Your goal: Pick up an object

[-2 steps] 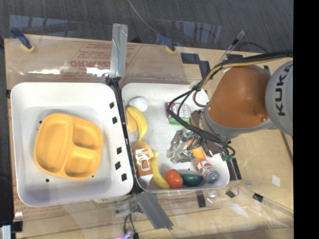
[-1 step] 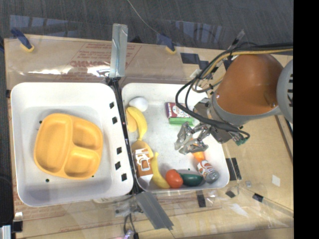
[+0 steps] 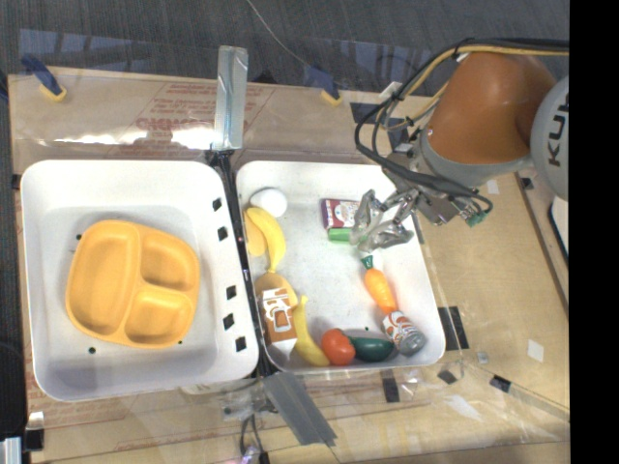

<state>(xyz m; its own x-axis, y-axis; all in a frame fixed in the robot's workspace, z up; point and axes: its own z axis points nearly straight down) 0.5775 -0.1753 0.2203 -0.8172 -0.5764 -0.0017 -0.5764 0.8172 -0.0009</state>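
- The gripper [image 3: 379, 222] hangs over the upper right part of the right bin [image 3: 426, 276], its metal fingers [image 3: 368, 213] pointing down and to the left
- Whether the fingers are apart or together I cannot tell; nothing shows plainly between them
- A small maroon packet [image 3: 338, 212] lies just left of the gripper, with a green piece [image 3: 339, 234] at its lower edge; its print is too small to read
- A toy carrot [image 3: 380, 288] lies just below the gripper, long axis running upper left to lower right, green top toward the gripper and orange tip toward the bin's lower right corner
- A small can [image 3: 402, 331] with a red and white label lies on its side near that corner, just past the carrot's tip; its lettering is unreadable
- Along the lower wall sit a dark green vegetable [image 3: 369, 346] and a red tomato [image 3: 338, 345], touching
- A banana [image 3: 267, 234] lies by the left wall, long axis roughly top to bottom, a white egg [image 3: 270, 202] at its upper end
- An orange carton [image 3: 278, 315] with a white label lies below it, a second banana [image 3: 306, 341] curving along its right side
- The left bin [image 3: 39, 259] holds a yellow divided tray [image 3: 132, 283]
- White letters "KU" show on the arm [image 3: 488, 104] at the right edge
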